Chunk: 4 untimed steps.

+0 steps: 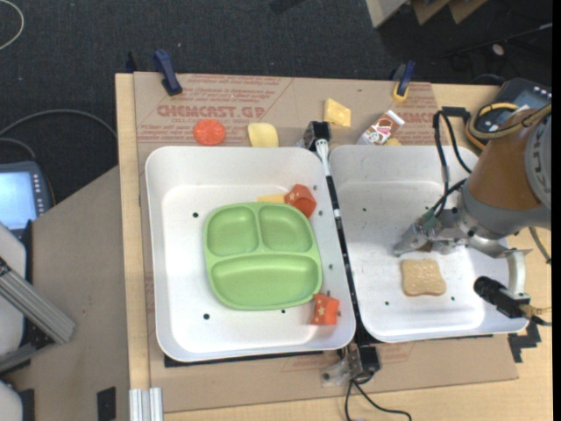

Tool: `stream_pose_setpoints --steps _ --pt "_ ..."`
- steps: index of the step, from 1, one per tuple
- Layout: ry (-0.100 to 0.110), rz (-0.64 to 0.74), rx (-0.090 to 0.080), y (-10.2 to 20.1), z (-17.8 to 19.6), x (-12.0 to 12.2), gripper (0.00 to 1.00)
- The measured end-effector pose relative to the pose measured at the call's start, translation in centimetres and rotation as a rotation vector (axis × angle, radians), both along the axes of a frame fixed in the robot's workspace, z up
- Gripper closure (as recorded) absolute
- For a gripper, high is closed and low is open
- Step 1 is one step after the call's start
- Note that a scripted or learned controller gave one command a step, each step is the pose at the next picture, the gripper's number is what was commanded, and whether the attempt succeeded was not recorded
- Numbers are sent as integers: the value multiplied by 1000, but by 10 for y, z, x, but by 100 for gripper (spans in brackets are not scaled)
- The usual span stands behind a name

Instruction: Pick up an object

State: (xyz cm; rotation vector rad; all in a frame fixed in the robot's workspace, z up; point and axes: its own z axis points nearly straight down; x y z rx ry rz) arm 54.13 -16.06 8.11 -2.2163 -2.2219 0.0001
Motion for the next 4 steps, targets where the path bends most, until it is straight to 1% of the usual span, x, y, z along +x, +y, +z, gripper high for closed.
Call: stream_pose_setpoints --steps 1,2,3,4 --pt "-8 -2 -7 -42 4 37 0" --pt "-8 -1 -6 -41 15 36 100" --pt "-14 6 -3 25 96 77 100" --pt "5 4 3 113 104 -6 100"
